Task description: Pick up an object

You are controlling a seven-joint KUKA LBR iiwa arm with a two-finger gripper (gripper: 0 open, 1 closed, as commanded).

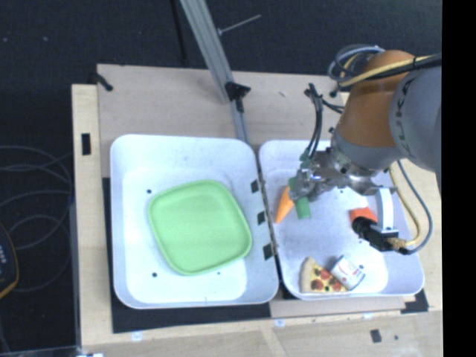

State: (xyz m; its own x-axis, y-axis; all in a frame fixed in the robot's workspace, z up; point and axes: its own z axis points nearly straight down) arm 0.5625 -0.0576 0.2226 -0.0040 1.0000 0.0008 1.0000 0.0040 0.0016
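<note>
From my console I see the green plate lying untouched in the left bin, while in the right bin the pincer, its spread unreadable, hangs over the carrot and green block, nothing lifted yet.

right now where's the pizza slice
The pizza slice lies near the front edge of the right bin, touching a small white can on its right, well below the carrot.
</note>
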